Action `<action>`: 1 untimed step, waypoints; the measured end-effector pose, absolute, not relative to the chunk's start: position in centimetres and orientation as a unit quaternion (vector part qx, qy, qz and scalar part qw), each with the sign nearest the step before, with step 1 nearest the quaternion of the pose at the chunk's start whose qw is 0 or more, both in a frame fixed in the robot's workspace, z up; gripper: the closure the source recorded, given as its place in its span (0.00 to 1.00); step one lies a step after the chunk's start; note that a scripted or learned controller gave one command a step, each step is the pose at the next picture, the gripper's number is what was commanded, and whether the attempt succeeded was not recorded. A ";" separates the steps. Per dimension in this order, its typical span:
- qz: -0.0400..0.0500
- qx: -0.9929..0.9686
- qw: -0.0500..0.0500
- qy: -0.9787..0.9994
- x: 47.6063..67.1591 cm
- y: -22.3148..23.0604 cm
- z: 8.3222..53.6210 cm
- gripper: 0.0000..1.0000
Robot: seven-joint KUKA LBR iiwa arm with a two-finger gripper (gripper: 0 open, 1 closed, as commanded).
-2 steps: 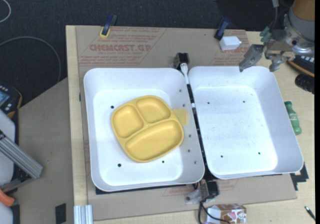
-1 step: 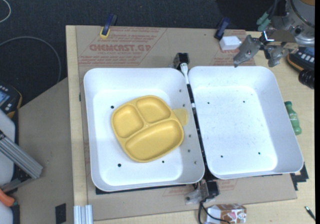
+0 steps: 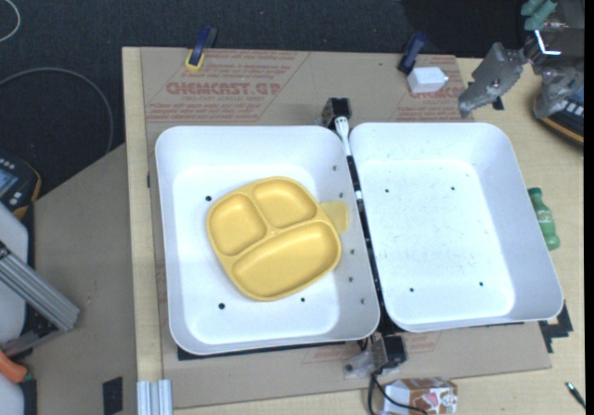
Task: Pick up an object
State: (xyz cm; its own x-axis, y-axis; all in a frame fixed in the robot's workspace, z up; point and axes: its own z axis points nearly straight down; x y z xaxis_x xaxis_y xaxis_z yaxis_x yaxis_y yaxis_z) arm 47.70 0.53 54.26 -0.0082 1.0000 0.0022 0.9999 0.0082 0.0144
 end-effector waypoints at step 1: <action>0.002 0.707 0.003 0.708 48.0 0.3 54.6 1.00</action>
State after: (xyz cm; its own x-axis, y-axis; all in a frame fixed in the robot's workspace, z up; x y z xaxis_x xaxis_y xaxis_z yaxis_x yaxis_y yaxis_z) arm 48.03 0.27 54.65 -0.0015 1.0000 -0.0010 1.0000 0.0015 0.0062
